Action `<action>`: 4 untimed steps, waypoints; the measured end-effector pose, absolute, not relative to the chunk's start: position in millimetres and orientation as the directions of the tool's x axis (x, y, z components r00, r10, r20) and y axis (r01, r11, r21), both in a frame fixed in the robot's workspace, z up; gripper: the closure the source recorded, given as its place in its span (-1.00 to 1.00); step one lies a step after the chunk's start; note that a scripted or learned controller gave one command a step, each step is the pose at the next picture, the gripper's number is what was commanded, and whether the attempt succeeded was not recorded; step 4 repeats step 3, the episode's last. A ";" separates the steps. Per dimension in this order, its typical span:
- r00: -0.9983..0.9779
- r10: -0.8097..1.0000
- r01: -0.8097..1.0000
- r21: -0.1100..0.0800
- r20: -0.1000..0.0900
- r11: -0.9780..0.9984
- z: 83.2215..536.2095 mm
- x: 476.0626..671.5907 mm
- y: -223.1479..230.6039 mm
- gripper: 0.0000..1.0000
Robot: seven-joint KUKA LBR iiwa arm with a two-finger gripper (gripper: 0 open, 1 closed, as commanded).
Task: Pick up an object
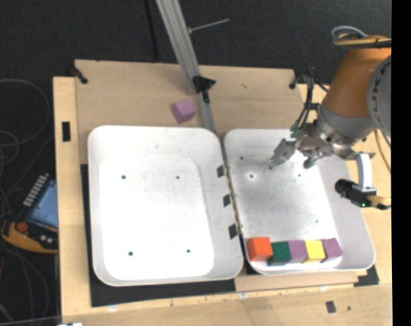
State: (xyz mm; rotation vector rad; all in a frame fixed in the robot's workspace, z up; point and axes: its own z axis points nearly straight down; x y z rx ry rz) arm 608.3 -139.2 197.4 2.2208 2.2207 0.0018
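a: where are the blocks?
b: five in a row (pixel 295 250) against the right bin's (pixel 341 209) near wall; my jaws (pixel 297 156) hang open and empty over its far end.
a: why there?
b: i judge a pre-grasp hover.

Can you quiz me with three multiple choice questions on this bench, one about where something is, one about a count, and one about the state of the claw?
1. Where does the lone purple block lie?
A. In the left bin
B. On the bench behind the left bin
C. In the right bin

2. How many blocks stand in the row along the right bin's near edge?
A. Three
B. Five
C. Seven

3. What is between the fingers of the claw?
A. Nothing
B. The orange block
C. The yellow block

Answers:
1. B, it sits on bare wood beyond the left bin.
2. B, orange, green, purple, yellow, purple in the right bin.
3. A, its spread fingers hang over bare bin floor.
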 end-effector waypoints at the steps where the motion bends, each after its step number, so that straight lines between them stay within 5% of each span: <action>1: 0.001 1.000 1.000 0.002 0.000 -0.001 231.3 569.2 -144.3 -1.00; 2: 0.002 1.000 1.000 0.004 -0.003 -0.002 95.6 531.2 -137.1 -1.00; 4: 0.005 1.000 1.000 0.004 -0.001 -0.005 97.9 531.9 -136.6 -1.00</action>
